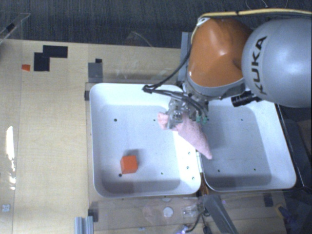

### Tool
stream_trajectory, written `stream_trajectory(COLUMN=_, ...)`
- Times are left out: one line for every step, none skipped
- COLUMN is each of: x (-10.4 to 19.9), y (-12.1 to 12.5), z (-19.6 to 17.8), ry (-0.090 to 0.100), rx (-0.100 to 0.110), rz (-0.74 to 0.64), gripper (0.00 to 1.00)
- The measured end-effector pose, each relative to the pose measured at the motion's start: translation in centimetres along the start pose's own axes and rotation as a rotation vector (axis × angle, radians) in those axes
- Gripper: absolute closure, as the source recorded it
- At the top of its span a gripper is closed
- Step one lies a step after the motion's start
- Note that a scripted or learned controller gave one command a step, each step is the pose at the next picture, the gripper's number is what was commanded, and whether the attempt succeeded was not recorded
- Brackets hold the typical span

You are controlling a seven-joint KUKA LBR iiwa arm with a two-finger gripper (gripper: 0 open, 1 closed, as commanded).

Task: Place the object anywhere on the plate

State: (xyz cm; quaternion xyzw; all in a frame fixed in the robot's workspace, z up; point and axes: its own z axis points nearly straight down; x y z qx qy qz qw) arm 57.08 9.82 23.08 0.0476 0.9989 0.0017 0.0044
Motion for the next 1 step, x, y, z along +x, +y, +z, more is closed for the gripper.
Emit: stream_trajectory(x=-0.01, y=0.0, z=-0.02, ry=0.0, rx=0.0, rz=0.0, gripper=0.0)
